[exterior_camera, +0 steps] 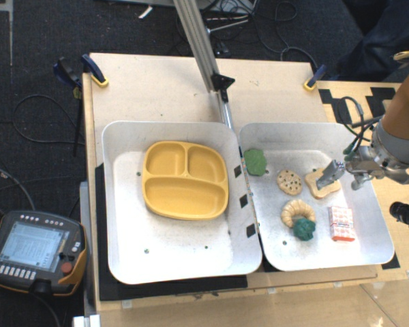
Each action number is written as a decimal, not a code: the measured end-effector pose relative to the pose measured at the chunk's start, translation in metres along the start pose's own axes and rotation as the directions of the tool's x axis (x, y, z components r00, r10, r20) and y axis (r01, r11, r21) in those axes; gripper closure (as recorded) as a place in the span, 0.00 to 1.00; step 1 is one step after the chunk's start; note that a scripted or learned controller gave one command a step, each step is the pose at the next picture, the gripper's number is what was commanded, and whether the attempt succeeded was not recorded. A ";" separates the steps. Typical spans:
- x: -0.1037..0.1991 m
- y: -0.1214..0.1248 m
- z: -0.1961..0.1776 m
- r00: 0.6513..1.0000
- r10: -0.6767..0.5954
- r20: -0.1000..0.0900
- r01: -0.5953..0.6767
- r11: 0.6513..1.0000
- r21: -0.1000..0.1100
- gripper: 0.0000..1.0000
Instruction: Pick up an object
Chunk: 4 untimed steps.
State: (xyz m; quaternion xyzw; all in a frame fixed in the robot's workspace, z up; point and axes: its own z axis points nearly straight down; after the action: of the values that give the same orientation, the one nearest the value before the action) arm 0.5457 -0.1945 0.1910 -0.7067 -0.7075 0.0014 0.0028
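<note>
The gripper hangs low over the right shallow white bin, its grey fingers reaching left from the arm's wrist and overlapping a tan slice of toy toast. Whether the fingers are spread or closed on it, I cannot tell; they blur together here. Just left lies a round speckled cookie. Below it sits a beige ridged pastry touching a teal lumpy toy, with a red-and-white small box beside them. A green leafy toy lies near the bin's left wall. The left white bin holds a yellow divided plastic plate. A pale wooden surface carries both bins.
</note>
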 end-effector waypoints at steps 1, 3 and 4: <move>0.001 0.008 0.047 1.000 0.000 0.001 0.000 1.000 -0.001 0.00; 0.001 0.009 0.085 1.000 0.001 0.004 -0.001 1.000 -0.010 1.00; 0.002 0.013 0.042 1.000 -0.001 0.004 0.001 1.000 -0.011 1.00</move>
State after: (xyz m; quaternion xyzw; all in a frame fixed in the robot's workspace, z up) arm 0.5584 -0.1919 0.1490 -0.7063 -0.7079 -0.0011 -0.0025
